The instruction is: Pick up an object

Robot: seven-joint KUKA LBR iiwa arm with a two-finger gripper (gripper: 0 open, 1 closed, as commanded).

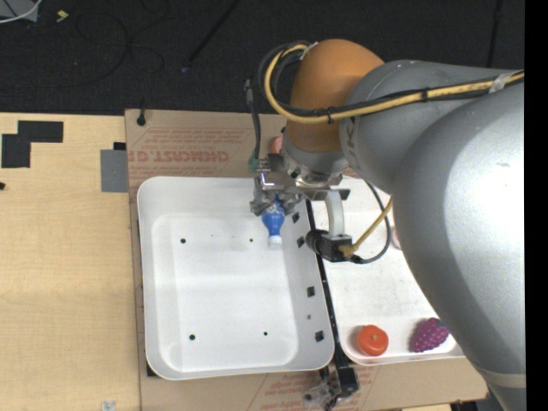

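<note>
A small blue-and-white object (273,224) sits between the fingers of the gripper (275,205), which are closed on it; it hangs over the upper right part of the left bin (163,229), near that bin's right wall; the grey arm (445,169) reaches in from the right; the right bin (377,298) holds an orange-red round item (372,340) and purple grapes (429,335) near its lower edge.

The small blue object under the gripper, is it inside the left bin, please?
Inside: the blue object hangs over the left bin's floor, near its right wall.
</note>
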